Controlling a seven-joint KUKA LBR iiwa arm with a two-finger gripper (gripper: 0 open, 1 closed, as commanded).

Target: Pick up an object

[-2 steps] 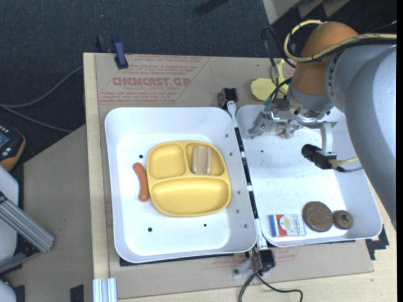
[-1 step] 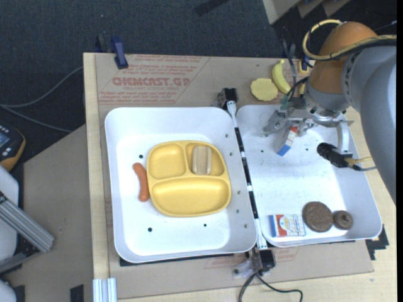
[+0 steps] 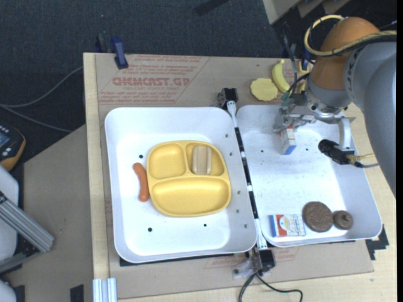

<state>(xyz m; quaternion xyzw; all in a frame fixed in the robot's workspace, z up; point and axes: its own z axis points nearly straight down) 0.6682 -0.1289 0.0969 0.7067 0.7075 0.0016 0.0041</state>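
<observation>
Nearest me in the right bin (image 3: 362, 187), the flat packet (image 3: 286, 225) and two brown discs (image 3: 318, 216) lie well clear. Farther back, my tool (image 3: 289, 126) sits right over the small blue-and-white box (image 3: 289, 141); I cannot tell its opening. I judge an off-centre pinch could tip or skid the box away.

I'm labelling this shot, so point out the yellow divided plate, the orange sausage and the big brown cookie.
yellow divided plate (image 3: 189, 197): camera view, floor of its large front compartment.
orange sausage (image 3: 141, 182): camera view, middle of its length.
big brown cookie (image 3: 317, 216): camera view, centre of its top.
</observation>
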